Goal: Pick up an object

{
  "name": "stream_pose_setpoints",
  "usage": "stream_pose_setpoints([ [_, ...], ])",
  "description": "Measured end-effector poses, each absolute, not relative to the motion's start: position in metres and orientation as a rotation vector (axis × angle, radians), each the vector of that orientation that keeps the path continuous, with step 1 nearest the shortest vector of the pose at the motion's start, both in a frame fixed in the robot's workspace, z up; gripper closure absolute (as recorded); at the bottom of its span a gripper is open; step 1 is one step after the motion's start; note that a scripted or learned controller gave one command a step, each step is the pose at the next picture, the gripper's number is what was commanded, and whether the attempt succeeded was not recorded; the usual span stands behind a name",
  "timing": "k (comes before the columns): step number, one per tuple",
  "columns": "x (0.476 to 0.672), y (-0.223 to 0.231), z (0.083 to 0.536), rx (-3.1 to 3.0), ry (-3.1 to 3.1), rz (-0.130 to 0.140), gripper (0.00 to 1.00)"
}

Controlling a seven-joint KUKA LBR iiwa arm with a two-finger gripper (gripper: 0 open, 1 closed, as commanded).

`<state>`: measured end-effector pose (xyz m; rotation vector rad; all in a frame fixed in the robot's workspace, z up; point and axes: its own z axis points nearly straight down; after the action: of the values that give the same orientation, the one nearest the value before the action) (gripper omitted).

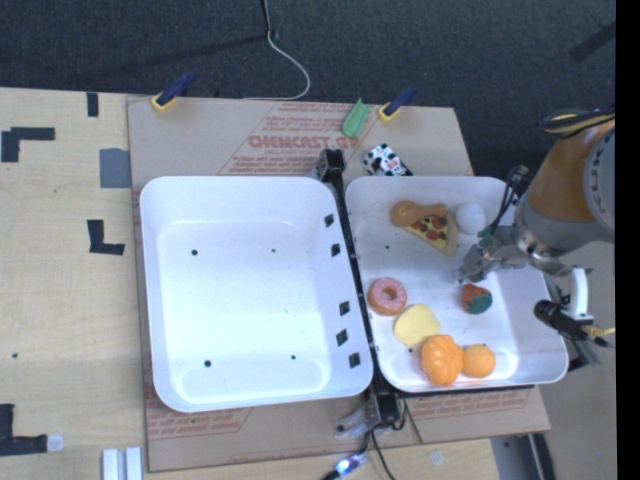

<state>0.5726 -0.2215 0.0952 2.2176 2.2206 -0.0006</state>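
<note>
The right bin (520, 363) holds several toys. A pizza slice (426, 224) and a white ball (470, 214) lie at its far side. A pink donut (388, 294) and a yellow piece (416, 323) sit near the bin's left wall. An orange pumpkin (440, 358) and a small orange ball (479, 361) rest at the near edge. A red and teal toy (477, 299) lies mid-right. My gripper (474, 267) hangs low over the bin, just beyond the red and teal toy and beside the pizza slice. Nothing shows held in it.
The left bin (160, 268) stands beside the right one, with a black divider (345, 268) between them. A black and white toy (384, 161) and a green clip (354, 118) lie on the cardboard behind the bins. The arm (570, 198) reaches in from the right.
</note>
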Motion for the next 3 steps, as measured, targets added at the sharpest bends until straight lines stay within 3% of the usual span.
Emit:
stream_pose_setpoints([
  [1, 0.537, -0.205, 0.134, 2.223, 2.223, -0.001, 1.00],
  [2, 0.537, -0.189, 0.086, 2.213, 2.214, 0.005, 1.00],
  [3, 0.648, -0.165, 0.085, 2.209, 2.226, 0.006, 1.00],
])
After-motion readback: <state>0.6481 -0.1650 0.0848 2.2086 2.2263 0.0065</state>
